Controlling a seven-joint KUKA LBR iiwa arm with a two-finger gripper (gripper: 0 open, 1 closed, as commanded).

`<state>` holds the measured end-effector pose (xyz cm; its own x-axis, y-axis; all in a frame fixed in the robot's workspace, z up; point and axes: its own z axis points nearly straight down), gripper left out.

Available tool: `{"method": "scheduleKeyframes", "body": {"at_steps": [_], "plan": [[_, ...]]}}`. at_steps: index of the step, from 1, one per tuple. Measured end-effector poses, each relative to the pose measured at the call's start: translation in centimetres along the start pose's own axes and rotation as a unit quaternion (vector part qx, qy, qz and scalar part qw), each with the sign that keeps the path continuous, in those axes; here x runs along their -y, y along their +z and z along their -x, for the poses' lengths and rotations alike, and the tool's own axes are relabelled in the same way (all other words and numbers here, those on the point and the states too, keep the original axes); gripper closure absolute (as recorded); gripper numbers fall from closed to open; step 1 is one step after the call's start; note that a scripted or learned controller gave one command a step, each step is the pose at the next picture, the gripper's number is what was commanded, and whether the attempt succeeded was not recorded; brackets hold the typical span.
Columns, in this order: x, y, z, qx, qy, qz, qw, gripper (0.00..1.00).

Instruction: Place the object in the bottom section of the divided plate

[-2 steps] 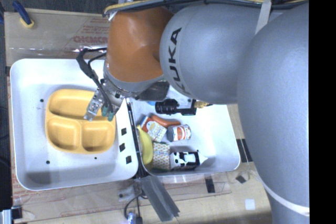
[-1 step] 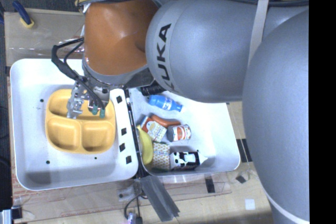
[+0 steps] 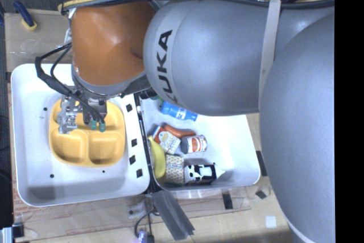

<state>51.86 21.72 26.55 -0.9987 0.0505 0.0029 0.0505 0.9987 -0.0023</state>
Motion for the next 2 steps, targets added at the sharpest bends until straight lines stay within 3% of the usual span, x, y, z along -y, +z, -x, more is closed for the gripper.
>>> {"method": "scheduleKeyframes", "body": {"at_steps": [1, 2], "plan": [[0.13, -0.36, -2.89, -0.001, -0.004, 0.0, 1.0, 1.0], [0.14, -0.36, -2.89, -0.001, -0.004, 0.0, 1.0, 0.0]]}}
